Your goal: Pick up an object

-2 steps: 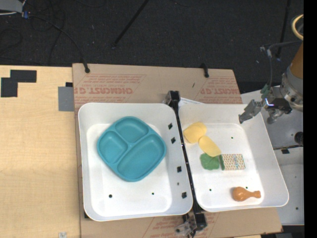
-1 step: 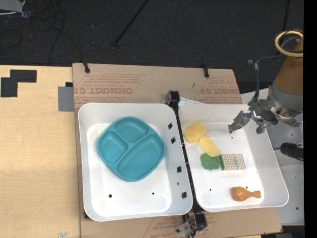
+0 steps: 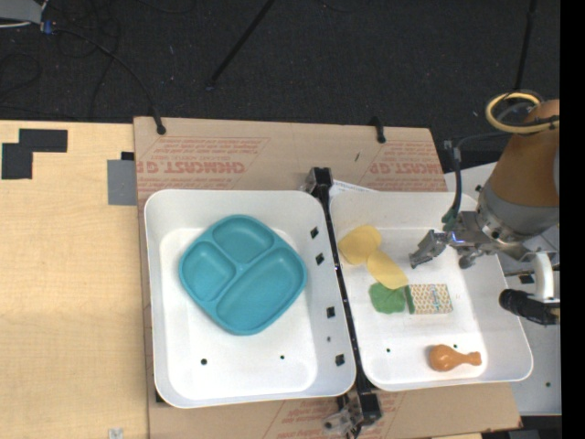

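**Approach step, nothing grasped**

Your gripper (image 3: 437, 247) hovers over the right bin (image 3: 512, 359), fingers apart and empty. Nearest candidates: yellow piece (image 3: 370, 250), patterned sponge (image 3: 430, 298) just below it. You need to descend and centre on one before closing.

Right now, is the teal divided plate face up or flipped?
Face up. The teal divided plate lies flat in the left bin, its three recessed compartments showing.
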{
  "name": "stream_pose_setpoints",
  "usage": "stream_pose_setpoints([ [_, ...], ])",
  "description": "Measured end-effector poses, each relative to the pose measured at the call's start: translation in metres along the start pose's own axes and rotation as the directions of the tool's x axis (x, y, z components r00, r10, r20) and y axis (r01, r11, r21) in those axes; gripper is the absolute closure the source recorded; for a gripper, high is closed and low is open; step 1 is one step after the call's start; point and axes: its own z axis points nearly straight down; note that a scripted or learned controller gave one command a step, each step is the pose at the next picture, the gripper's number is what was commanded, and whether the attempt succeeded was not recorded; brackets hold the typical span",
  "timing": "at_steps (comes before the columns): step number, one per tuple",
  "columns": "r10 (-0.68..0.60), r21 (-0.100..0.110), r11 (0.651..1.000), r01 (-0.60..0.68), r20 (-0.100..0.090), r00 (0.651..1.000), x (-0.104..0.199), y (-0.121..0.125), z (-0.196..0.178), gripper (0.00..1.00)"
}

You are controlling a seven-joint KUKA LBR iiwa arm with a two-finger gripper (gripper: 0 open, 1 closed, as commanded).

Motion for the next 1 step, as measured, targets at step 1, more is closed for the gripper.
stream_pose_setpoints([
  [1, 0.0, -0.002, 1.0, 0.0, 0.0, 1.0, 0.0015, 0.0045, 0.045, 0.0],
])
